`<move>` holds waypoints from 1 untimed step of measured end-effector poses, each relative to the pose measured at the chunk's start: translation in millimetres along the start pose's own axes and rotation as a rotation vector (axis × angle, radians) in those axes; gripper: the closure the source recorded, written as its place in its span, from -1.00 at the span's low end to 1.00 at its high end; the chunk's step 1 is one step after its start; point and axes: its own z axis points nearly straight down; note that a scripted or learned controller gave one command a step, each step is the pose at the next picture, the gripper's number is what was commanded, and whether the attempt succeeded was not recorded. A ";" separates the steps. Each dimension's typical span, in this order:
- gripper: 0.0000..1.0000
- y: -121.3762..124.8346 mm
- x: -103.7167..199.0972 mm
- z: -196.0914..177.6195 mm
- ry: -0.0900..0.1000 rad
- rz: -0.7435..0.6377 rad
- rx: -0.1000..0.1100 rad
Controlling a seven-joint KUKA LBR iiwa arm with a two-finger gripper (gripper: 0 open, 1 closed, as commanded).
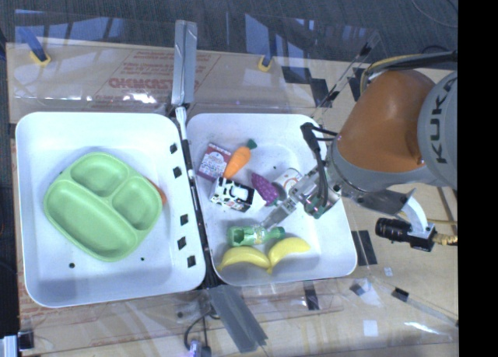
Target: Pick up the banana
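Right bin (327, 126): banana (264, 254) lying left-right.

Green bottle (254, 234) touching banana (264, 254), bin wall (342, 270) just behind

Two white bins (31, 192) sit on a tan wooden surface (405, 316); the left one holds a light green divided plate (101, 204). In the right bin are a yellow banana (264, 254), an orange carrot (237, 161) with a green top, a purple piece (264, 188), a black-and-white patterned box (233, 194), a dark red packet (213, 162) and a green bottle (253, 234). The arm (389, 126) is grey with an orange band.
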 end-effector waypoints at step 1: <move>-1.00 -11.9 -11.7 136.9 0.005 0.021 0.003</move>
